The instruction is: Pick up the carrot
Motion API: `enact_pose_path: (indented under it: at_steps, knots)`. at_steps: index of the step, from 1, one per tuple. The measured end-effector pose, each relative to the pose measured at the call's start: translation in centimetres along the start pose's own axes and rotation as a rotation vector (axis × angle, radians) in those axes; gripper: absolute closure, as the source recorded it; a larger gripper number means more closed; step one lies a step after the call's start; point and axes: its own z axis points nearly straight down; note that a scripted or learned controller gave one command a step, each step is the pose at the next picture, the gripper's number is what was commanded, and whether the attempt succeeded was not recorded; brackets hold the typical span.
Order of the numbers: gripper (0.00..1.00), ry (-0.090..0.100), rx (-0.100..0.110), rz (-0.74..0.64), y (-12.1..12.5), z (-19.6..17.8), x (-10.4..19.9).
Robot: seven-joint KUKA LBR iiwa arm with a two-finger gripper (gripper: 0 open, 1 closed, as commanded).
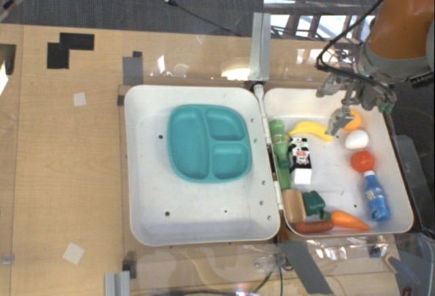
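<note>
Note that the carrot point(349, 221) lies against the near wall of the right bin point(402, 182), beside the green block point(313, 203), while the gripper point(345, 118) hangs over the far end near the banana point(310, 130), jaws apart and empty, so you must traverse the bin

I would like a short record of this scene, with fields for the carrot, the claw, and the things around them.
carrot: lying at the near edge of the right bin
claw: over the far part of that bin, near the banana
beside carrot: blue bottle, dark green block
left bin: holds a teal divided plate
</note>
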Motion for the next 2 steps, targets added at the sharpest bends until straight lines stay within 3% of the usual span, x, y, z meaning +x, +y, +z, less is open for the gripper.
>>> enact_pose_path:
  at_steps: [1, 2]
  knots:
    - [0.00, -0.033, 0.007, 0.025, 1.8, 8.2, 1.7]
    - [0.00, -0.015, 0.002, 0.085, 4.2, 8.8, 10.1]
